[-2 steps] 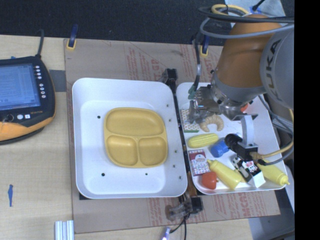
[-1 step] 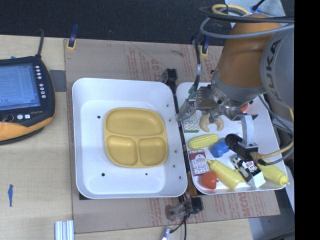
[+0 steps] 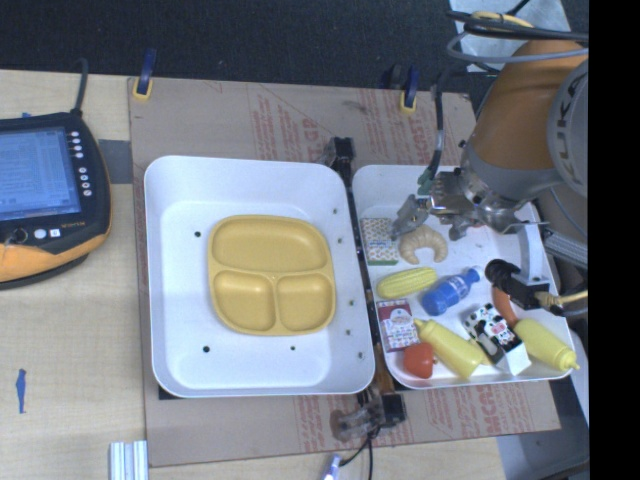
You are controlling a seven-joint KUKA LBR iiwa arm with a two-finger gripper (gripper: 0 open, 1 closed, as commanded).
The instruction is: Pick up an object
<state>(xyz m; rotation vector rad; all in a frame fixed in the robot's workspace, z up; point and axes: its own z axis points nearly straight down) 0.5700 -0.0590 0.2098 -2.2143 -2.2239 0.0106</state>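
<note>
**Gripper poised over the croissant in the right bin**

The gripper (image 3: 418,213) hangs at the top of the right bin (image 3: 377,184), its fingers apart and clamped on nothing, just above and beside a toy croissant (image 3: 424,244) — the likeliest target. It looks like light, hollow plastic: stiff, smooth, a bit slippery on its curved back. The thick middle of the arc seems the safest place to pinch, since the tapered horns would likely slide out.

Counted in the right bin: one croissant, one corn cob (image 3: 405,281), one blue bottle (image 3: 449,291), two yellow squeeze bottles (image 3: 451,347) (image 3: 548,342), one tomato (image 3: 419,360), two small printed cartons (image 3: 378,240) (image 3: 397,325) and one black-and-white cow-pattern box (image 3: 494,332). The left bin (image 3: 170,268) holds one yellow divided tray (image 3: 271,272) — three compartments.
</note>
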